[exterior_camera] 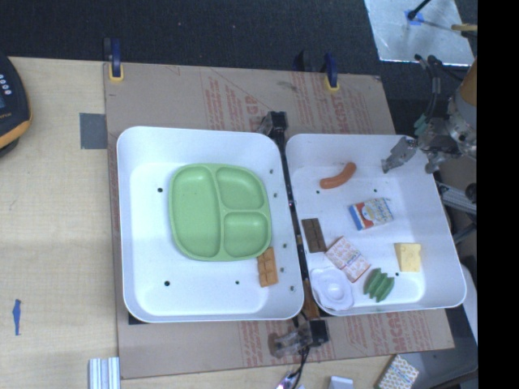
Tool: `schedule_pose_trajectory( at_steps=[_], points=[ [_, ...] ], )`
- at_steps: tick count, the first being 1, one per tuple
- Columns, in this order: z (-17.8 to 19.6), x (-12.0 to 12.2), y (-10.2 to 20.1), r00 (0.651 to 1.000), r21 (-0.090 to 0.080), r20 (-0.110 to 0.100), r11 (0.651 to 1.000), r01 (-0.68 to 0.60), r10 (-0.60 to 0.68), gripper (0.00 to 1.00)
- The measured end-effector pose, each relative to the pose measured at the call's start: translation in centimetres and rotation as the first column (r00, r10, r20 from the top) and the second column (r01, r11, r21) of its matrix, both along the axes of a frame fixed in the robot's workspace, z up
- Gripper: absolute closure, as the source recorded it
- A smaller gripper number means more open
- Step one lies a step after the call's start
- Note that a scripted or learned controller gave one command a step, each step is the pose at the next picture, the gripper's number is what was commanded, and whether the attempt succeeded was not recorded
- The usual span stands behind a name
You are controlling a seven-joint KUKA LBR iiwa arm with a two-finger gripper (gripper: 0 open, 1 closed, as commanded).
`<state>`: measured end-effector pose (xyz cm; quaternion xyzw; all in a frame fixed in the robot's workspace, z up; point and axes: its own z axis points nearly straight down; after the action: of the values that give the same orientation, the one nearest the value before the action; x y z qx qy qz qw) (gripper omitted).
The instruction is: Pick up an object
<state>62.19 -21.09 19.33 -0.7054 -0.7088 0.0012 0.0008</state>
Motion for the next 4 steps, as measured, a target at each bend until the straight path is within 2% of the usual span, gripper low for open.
schedule_pose_trajectory(
  at_steps=[1, 2, 3, 4],
  points=[
    [-6.5, -1.0, 1.1, 1.0, 0.002, -0.007, 1.0, 0.0, 0.0, 0.0],
    [-9.2, -4.4, 7.6, 1.0, 0.0, -0.001, 1.0, -0.005, 0.005, 0.0],
    [-10.0, 3.1, 7.3, 1.0, -0.001, 0.008, 1.0, -0.002, 0.002, 0.0],
    [-10.1, -0.2, 2.1, 1.0, 0.0, -0.002, 1.0, 0.006, -0.006, 0.0]
  ],
)
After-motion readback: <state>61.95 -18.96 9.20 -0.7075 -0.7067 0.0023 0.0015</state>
